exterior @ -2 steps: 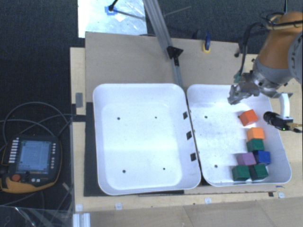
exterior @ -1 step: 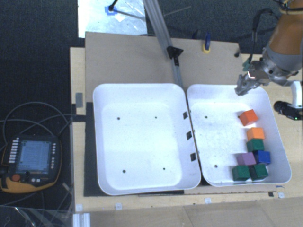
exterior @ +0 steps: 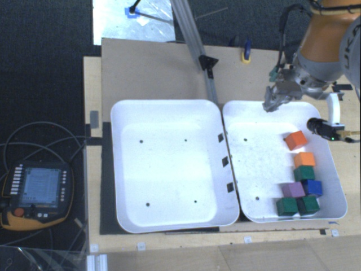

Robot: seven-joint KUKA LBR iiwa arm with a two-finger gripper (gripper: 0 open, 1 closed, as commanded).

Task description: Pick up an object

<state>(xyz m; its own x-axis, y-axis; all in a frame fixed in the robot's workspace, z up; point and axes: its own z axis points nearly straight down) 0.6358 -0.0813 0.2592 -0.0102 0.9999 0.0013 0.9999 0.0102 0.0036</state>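
Several small blocks lie along the right side of the right bin (exterior: 248, 151): an orange-red block (exterior: 295, 140), an orange one (exterior: 304, 160), a blue one (exterior: 312, 186), a purple one (exterior: 293, 189) and two dark green ones (exterior: 287, 206) (exterior: 308, 205). My gripper (exterior: 272, 104) hangs over the bin's far edge, up and to the left of the blocks and apart from them. I see nothing held between its fingers.
The left bin (exterior: 121, 151) sits beside the right one, with black clips (exterior: 224, 161) on the shared rim. A slanted metal pole (exterior: 189, 27) crosses the bench at the back. A teach pendant (exterior: 35, 193) lies left of the bench.
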